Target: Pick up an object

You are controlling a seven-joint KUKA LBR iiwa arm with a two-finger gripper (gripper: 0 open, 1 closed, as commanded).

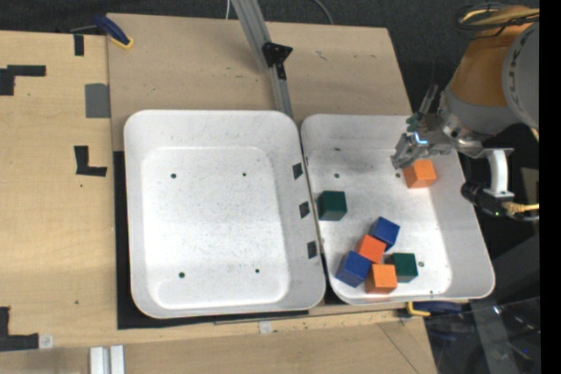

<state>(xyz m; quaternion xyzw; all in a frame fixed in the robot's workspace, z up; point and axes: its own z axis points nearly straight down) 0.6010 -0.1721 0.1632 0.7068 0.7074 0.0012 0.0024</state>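
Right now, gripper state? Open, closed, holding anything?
Gripper: cannot be told. It is over the right bin, right above an orange block; whether it grips the block is not visible.

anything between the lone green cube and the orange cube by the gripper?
No. The camera view shows only bare white floor of the right bin between the lone green cube and the orange cube.
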